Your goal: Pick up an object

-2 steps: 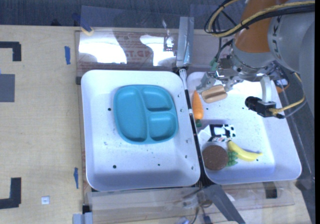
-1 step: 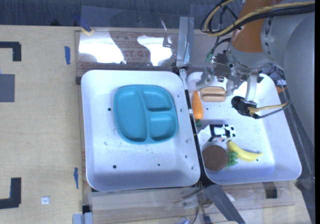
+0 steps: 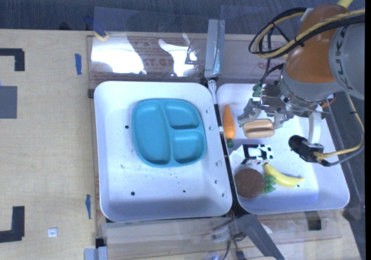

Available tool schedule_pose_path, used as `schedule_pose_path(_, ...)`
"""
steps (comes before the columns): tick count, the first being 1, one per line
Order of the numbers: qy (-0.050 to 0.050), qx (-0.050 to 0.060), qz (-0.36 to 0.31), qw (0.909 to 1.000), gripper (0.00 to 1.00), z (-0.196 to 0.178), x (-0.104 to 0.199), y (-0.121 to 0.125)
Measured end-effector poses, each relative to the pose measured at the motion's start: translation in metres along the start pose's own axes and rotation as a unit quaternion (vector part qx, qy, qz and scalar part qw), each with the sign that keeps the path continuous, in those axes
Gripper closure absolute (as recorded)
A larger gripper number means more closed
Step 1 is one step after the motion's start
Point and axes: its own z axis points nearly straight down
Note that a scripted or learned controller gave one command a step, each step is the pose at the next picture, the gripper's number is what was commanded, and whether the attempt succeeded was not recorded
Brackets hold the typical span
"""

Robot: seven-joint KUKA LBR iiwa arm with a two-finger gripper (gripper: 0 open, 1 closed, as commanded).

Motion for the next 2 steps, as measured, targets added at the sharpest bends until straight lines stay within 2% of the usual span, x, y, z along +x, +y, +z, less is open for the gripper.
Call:
schedule_pose_path(1, -0.001, -0.002, -0.088, 0.9961, 1.00, -0.009, -0.016, 0.026)
schedule_pose_path(2, 0.000, 0.002, -0.069, 0.9976, 1.00, 0.012, 0.012, 0.000)
